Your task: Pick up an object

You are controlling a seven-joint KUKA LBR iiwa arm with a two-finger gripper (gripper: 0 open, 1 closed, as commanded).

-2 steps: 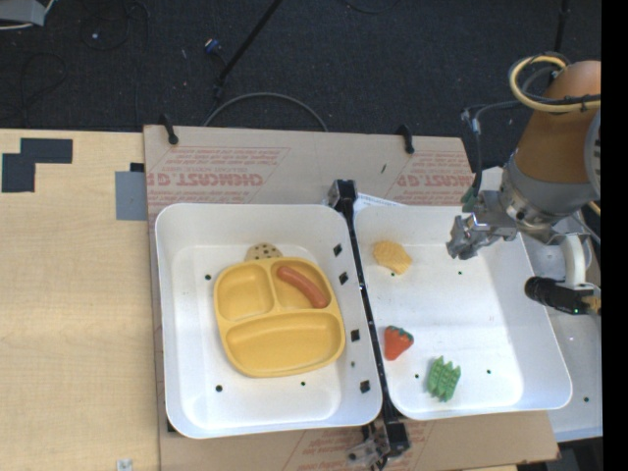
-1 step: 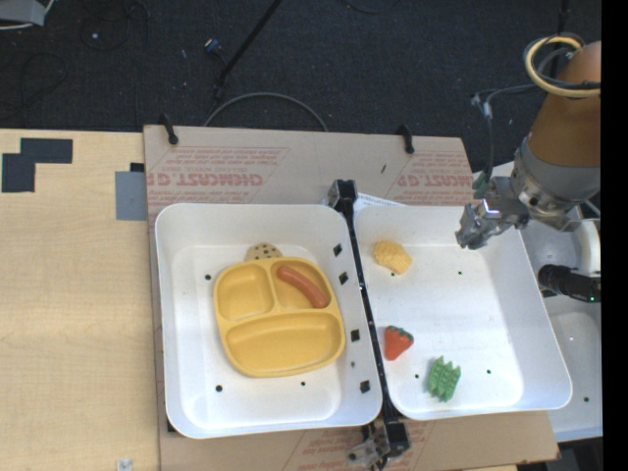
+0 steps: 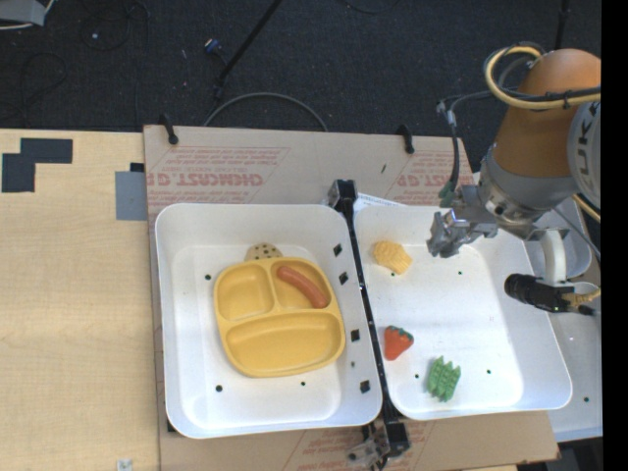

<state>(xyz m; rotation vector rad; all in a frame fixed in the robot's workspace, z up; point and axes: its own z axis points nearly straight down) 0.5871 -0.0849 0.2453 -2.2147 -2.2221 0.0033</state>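
Seen from above the bench: a grey arm [image 3: 535, 160] with a glossy orange band [image 3: 555, 75] reaches in from the right, its dark metal gripper [image 3: 444, 241] hanging over the far part of the right bin [image 3: 486, 312]; whether the gripper is open or closed cannot be made out, and nothing can be seen in its grasp.

Just to the left of the gripper and apart from it, a bumpy yellow lump [image 3: 392, 256] lies on the smooth white floor of the bin, close to the black strip [image 3: 360, 297] where the two bins meet; a red strawberry [image 3: 396, 341] with a green cap sits further forward beside the same strip; a spiky green piece [image 3: 443, 378] lies near the front edge.

In the left bin [image 3: 191, 361], a yellow plastic tray [image 3: 280, 346] with rounded corners and three compartments rests slightly askew; a shiny reddish sausage [image 3: 303, 284] lies aslant in its far right compartment; a round speckled cookie [image 3: 261, 252] peeks out behind the tray's far rim, touching it.

Both bins are shallow, with rounded corners; they stand on printed brown cardboard [image 3: 255, 170] beside a pale wood-grain surface [image 3: 69, 312].
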